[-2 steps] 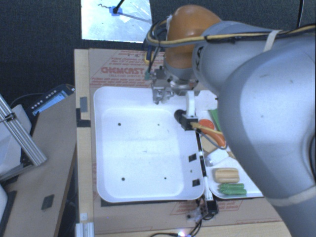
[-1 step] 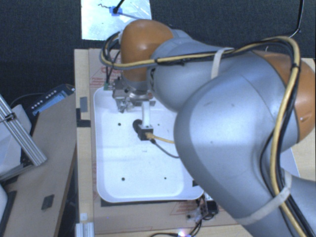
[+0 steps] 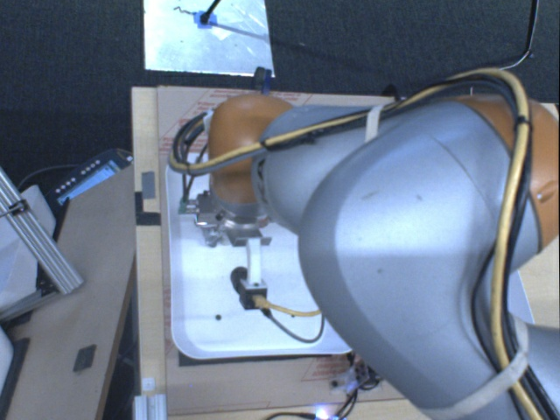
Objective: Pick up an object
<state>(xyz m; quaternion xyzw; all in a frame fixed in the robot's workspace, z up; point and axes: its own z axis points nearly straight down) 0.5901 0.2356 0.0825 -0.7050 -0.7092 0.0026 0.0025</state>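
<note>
The arm (image 3: 394, 234) reaches in across the worktop (image 3: 96, 261), and its orange wrist hangs over the far part of the left bin (image 3: 194, 274). The gripper (image 3: 229, 226) sits under that wrist, low over the bin's white floor. The wrist covers its tip, so I cannot tell whether it is open or closed, and I see nothing held in it.

The one loose thing on the bare floor is a speck (image 3: 219, 316), dark and tiny. It lies apart from the gripper, toward the bin's near wall and slightly toward the view's left. It touches no wall. It is too small to say what it is, or which way its long axis runs, if it has one.

As I judge it, the pick is not yet made. If the speck is the target, the coming move turns on that one offset: a short shift toward the near wall, then a straight drop. So small and flat a thing would likely slip the grasp, and a deep drop risks pressing on the floor. The arm hides the rest of the bin, so a better target may lie under it.
</note>
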